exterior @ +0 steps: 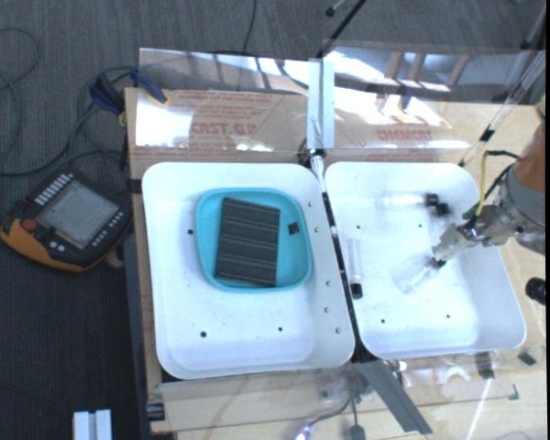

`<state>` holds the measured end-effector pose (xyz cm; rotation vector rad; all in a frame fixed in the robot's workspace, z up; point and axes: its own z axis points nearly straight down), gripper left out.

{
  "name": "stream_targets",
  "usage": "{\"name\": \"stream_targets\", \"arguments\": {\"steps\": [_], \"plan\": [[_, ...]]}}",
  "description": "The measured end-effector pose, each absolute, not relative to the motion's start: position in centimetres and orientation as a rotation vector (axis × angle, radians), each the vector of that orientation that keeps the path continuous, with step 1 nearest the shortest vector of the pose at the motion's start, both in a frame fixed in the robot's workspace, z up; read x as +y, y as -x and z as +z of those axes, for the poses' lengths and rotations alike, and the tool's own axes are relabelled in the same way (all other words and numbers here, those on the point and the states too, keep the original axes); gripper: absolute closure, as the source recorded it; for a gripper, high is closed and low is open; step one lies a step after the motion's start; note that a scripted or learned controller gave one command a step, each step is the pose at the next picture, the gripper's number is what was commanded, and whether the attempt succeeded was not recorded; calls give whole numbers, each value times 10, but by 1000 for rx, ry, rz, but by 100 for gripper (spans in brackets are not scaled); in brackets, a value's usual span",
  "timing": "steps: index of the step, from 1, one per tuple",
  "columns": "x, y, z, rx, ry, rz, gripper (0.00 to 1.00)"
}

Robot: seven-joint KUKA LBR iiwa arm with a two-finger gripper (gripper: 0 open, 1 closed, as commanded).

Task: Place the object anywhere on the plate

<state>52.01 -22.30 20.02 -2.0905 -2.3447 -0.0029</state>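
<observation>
Now you are looking down on two white bins sitting side by side on the bench. The left bin (165, 328) is carrying a teal plate (298, 266) near its middle, slightly toward the far edge. A dark ribbed block (247, 241) is lying flat on that plate, covering most of its centre, and a small dark piece (293, 228) is resting on the plate just beside the block's right edge. The right bin (458, 324) is holding a few clear plastic pieces, hard to make out, and a small black item (433, 202) near its far right corner. The arm is reaching in over the right bin's right edge, with the gripper (443, 253) hanging low above a clear piece (412, 275). You cannot tell how its jaws are standing. A handheld controller (69, 220) is lying on the floor left of the bench.
</observation>
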Motion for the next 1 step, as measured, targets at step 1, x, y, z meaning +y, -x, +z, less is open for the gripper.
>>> {"name": "stream_targets", "arguments": {"steps": [1], "plan": [[-223,-520,200,-2345,2090,-3,0]]}}
